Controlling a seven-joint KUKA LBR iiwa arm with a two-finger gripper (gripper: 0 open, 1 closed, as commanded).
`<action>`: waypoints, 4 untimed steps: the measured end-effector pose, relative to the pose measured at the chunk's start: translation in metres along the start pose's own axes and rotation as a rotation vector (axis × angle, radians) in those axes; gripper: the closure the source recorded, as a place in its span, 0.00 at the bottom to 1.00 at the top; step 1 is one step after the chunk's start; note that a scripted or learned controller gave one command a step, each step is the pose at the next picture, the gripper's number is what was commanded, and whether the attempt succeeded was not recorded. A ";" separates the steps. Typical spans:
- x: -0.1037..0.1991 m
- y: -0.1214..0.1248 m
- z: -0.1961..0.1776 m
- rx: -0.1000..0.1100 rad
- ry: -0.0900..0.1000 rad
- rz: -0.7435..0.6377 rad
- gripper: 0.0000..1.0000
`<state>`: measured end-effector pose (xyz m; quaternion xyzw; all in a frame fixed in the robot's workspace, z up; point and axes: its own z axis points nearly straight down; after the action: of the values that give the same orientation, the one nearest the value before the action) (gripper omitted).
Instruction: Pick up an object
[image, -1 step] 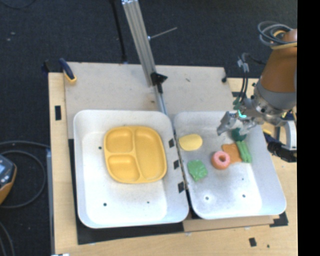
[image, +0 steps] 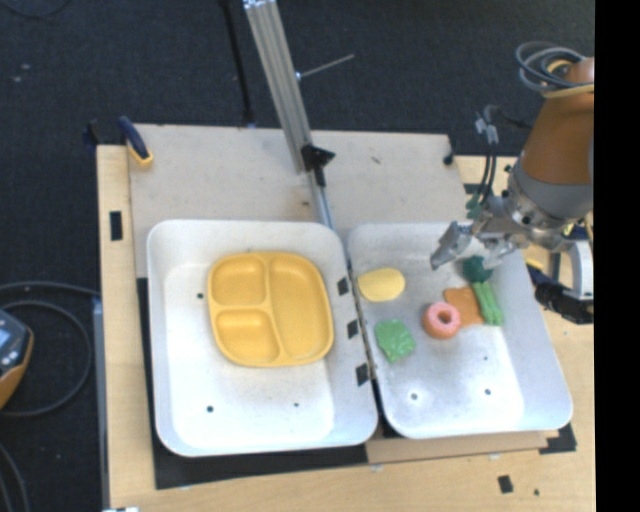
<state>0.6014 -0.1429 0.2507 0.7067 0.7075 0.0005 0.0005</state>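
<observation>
Objects sit in your right bin (image: 520, 400): yellow lump (image: 381, 284) at 10 o'clock, green block (image: 395, 340), pink ring (image: 441, 320), orange-green piece (image: 478, 302) at 2. Gripper (image: 468, 246) hangs spread above them, pinching nothing. Nothing lifted yet; grasp remains.

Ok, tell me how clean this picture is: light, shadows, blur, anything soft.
Camera view: light is even and diffuse, with only faint shadows under the yellow divided plate and the pink ring; no strong glare on the white bins. The whole frame is slightly soft and grainy, and the gripper looks blurrier than the toys below it. The dark floor loses most detail.
</observation>
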 end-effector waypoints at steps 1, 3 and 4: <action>0.002 -0.002 0.043 0.004 -0.001 0.001 0.00; 0.007 -0.002 0.135 -0.006 -0.004 0.003 0.00; 0.007 -0.003 0.127 -0.004 -0.003 0.006 1.00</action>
<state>0.5988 -0.1364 0.1233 0.7089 0.7053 0.0008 0.0029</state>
